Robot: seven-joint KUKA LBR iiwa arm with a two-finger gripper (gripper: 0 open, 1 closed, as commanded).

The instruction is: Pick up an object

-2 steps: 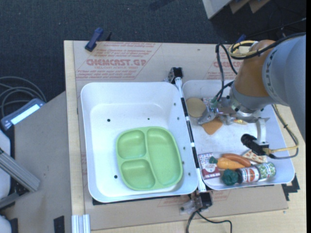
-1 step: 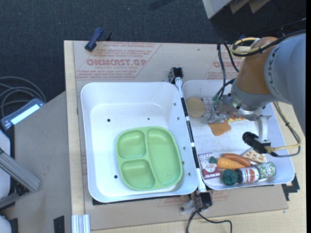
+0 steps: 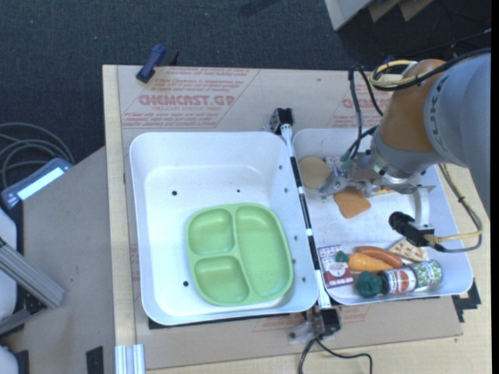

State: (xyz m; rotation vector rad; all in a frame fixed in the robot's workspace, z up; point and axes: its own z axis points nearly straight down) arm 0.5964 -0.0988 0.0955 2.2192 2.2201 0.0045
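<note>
The grey arm with its orange band (image 3: 437,107) is cut off by the right edge and covers much of the right white bin's (image 3: 460,275) far wall. Its metal two-finger gripper (image 3: 343,179) is too small and cluttered to read. The pale tan rounded piece (image 3: 313,171) lies partly behind it. The small red-and-white printed packet's (image 3: 334,266) label is illegible.

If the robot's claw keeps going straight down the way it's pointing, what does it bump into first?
Probably the orange-brown toy piece. The gripper hangs just above it in the right bin, pointing down. From this slanted view, it might instead land on bare bin floor right beside it.
</note>
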